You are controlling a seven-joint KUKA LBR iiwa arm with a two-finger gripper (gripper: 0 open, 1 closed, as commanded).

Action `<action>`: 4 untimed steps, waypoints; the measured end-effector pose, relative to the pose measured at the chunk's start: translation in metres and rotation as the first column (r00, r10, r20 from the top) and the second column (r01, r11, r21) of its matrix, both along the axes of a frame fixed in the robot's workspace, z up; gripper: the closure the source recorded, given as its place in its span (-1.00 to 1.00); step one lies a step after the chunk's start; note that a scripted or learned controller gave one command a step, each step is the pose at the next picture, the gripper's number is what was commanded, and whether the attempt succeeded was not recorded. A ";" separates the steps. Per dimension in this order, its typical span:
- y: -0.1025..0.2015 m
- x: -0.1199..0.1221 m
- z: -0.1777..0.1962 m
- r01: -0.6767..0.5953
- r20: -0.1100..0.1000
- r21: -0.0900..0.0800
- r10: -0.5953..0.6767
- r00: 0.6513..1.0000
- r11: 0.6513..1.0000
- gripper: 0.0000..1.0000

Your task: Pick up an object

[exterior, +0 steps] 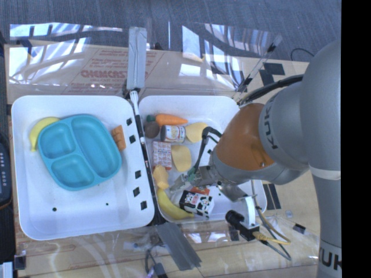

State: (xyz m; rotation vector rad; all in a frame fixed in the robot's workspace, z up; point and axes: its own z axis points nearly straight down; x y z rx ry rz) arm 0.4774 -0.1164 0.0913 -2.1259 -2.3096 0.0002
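Bins: two white bins are sitting side by side on the desk, the left bin [35, 213] and the right bin [191, 102].
Left bin: one blue divided plate [79, 151], one yellow piece [38, 128] touching its far-left edge, one orange block [119, 138] just to its right.
Right bin: one carrot [170, 120] lying left-right at the far end; one banana [170, 207] curving along the near-left corner; one black-and-white carton [196, 202]; several other yellowish pieces between them.
Hand: the hand [194, 181] is hanging over the carton; I cannot tell how it is set.
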 end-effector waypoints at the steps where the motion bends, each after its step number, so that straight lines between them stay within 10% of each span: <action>1: -0.001 0.001 0.010 -0.004 0.001 -0.001 0.004 1.000 1.000 1.00; 2: 0.070 0.001 0.114 -0.013 0.006 0.000 0.013 1.000 1.000 1.00; 3: 0.068 0.000 0.111 -0.010 0.000 -0.001 0.010 1.000 1.000 -1.00; 4: 0.029 0.077 0.099 0.053 -0.002 -0.002 -0.053 0.999 0.999 -1.00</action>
